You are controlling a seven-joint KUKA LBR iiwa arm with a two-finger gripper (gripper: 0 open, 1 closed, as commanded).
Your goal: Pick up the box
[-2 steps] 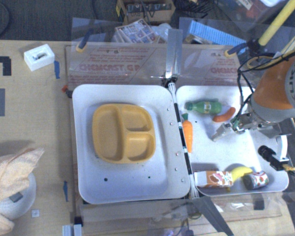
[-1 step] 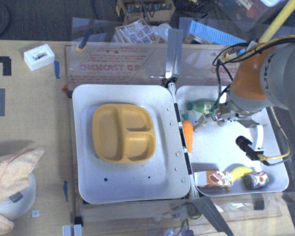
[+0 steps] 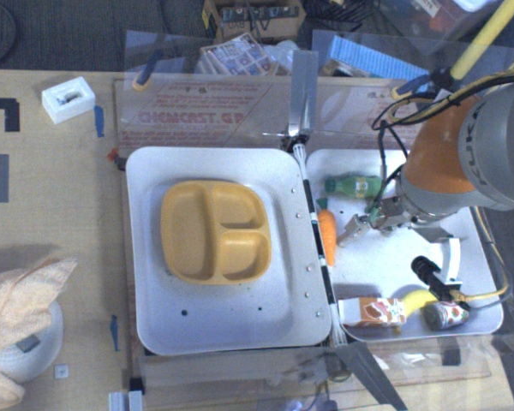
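Observation:
The box (image 3: 379, 312), a small orange and white carton, lies on its side at the front edge of the right bin (image 3: 385, 259). My gripper (image 3: 356, 228) hangs over the left middle of that bin, pointing left toward an orange carrot (image 3: 327, 234) by the bin's left wall. The box is well in front of the gripper and apart from it, and nothing shows in the gripper's grasp.
A green bottle (image 3: 353, 185) lies at the back of the right bin. A yellow banana (image 3: 415, 300) and a small can (image 3: 445, 315) sit just right of the box. The left bin (image 3: 154, 315) holds a yellow divided tray (image 3: 214, 231).

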